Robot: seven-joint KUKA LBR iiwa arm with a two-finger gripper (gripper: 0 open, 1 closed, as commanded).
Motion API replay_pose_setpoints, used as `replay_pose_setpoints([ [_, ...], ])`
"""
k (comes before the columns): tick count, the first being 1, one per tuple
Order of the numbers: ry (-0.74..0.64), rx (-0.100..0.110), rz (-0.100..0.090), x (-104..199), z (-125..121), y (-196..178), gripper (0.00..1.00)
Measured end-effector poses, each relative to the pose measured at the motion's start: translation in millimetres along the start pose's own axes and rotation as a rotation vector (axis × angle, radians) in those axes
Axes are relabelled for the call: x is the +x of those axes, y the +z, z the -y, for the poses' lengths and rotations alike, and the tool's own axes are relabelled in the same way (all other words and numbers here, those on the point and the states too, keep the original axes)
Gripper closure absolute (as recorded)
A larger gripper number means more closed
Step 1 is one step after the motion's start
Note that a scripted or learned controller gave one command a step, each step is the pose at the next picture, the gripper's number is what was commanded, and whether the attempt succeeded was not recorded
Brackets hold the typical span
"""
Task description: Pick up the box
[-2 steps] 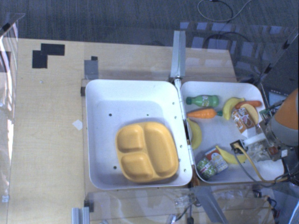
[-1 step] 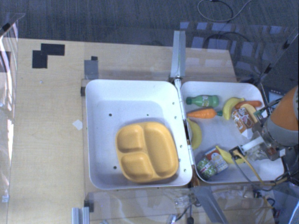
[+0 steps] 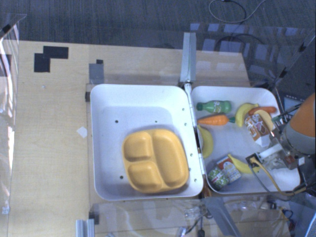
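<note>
Pale wood makes up the worktop, with black tape patches at its far left corner. On it, the left shallow white bin holds a yellow plastic three-compartment tray, lying flat toward the bin's near side. Just right of the divider, the right shallow white bin carries the rest. A green plastic bottle lies on its side near the far wall, with an orange carrot just in front of it. A yellow banana lies against the bin's left wall. Nearer, a green and white printed packet touches a second yellow banana. Farther right, a third curved banana lies beside the small brown and white carton box, which lies tilted on the bin floor near the far right side. The gripper sits at the bin's right near side, just nearer than the box and apart from it; whether it is clenched or released cannot be told.
</note>
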State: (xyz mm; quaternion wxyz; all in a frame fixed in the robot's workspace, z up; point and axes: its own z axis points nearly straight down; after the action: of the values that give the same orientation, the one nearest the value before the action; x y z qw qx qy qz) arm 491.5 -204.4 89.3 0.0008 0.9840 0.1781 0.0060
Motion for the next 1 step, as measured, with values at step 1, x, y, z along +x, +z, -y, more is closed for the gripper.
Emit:
replay_pose_setpoints([
  [1,0.041,-0.001,-0.001,0.2,-0.3,0.0,1.0],
])
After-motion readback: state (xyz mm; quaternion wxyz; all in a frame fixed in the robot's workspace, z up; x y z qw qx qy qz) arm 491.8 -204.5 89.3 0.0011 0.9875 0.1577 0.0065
